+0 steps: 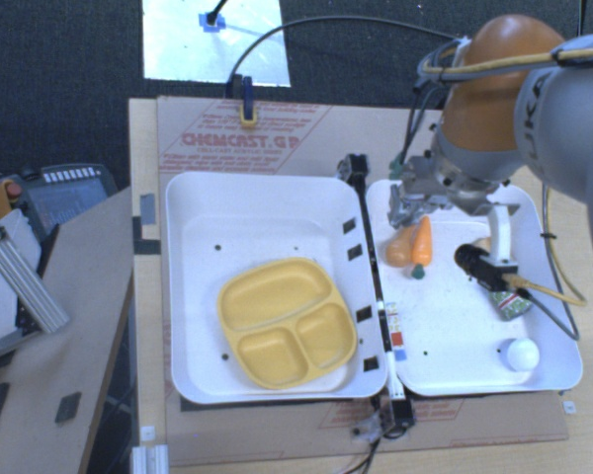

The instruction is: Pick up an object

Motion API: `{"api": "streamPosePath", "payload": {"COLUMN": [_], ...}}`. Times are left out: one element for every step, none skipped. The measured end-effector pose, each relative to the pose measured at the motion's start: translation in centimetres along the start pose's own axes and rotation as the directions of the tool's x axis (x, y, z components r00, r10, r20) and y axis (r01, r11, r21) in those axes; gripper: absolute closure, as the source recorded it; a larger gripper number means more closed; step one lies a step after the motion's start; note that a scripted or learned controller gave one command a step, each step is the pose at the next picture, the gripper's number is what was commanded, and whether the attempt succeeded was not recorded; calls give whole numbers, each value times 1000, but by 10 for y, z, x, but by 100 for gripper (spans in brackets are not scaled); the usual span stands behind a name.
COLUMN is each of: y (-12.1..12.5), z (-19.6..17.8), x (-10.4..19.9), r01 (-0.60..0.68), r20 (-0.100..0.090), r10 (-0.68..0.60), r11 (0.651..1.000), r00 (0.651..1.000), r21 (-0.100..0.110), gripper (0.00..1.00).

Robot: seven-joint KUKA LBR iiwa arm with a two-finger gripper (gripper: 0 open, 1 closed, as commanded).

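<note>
"Camera view: where's the tool, and why there?"

"I've got the gripper low over the far left corner of the right bin; my guess is it's lined up on the carrot lying just near of it; how far it's open, or whether it grips anything, I cannot tell."

"What's around it?"

"A rounded tan piece touches the carrot's left side; the carrot is smooth, tapered, orange, probably plastic and slippery; a white ball sits well apart at the near right; the left bin holds a glossy yellow tray with three compartments."
</note>
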State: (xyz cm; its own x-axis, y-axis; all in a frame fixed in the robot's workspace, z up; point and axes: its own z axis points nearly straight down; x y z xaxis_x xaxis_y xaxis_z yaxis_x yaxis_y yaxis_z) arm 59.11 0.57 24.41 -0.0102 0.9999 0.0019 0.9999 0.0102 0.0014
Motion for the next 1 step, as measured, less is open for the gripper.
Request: {"api": "streamPosePath", "payload": {"y": [18], "z": [17], "x": [54], "r01": [-1], "r20": [0], "r10": [1], "r11": [1000], "r00": [1000], "r21": [0], "gripper": [100]}}
